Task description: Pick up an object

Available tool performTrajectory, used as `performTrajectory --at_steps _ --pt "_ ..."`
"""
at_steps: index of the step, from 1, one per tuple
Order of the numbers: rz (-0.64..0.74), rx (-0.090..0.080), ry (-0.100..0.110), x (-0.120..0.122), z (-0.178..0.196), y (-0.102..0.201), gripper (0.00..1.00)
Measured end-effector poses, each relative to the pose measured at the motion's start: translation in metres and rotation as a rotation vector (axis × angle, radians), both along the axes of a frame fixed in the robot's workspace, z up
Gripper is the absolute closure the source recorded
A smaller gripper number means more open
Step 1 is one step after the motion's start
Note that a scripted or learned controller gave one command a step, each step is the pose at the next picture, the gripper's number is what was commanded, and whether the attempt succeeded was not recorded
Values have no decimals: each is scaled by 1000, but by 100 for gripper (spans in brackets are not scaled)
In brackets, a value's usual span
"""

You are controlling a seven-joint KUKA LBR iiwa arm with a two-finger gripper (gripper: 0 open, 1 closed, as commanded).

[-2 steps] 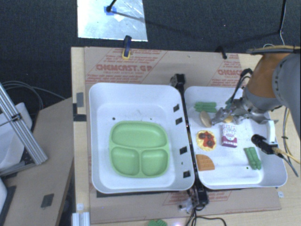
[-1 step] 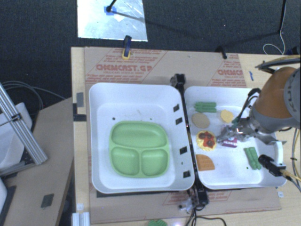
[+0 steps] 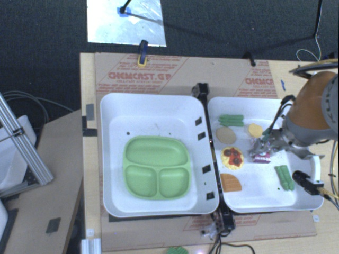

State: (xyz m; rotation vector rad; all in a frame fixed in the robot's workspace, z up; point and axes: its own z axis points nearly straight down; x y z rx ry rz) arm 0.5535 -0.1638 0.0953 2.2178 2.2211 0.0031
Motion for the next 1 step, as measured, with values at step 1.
performTrajectory --at_steps 1 --pt "12 4 -9 10 98 91 100"
